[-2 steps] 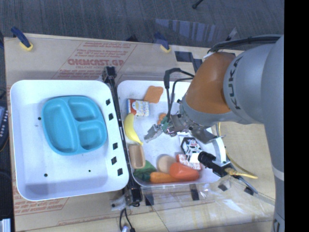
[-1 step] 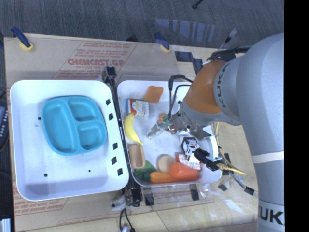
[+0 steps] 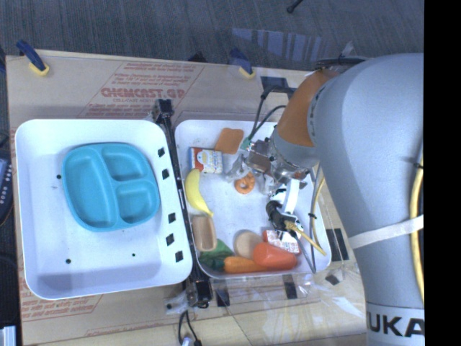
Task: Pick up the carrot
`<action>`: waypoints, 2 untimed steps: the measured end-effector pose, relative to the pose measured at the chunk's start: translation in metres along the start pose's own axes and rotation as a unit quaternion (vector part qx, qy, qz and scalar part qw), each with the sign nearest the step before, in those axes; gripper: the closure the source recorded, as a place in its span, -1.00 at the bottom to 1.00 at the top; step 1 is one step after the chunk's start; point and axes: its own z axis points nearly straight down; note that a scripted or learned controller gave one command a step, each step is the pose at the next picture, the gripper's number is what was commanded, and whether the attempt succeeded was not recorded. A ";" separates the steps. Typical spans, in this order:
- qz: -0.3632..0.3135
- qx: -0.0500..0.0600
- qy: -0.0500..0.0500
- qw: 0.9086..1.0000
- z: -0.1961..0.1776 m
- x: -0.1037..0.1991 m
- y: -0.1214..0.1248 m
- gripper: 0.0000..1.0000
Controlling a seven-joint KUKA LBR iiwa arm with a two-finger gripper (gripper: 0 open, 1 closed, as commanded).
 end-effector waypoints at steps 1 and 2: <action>0.032 0.003 0.000 0.999 0.002 0.056 -0.043 -1.00; 0.030 0.004 0.000 1.000 -0.008 0.056 -0.043 1.00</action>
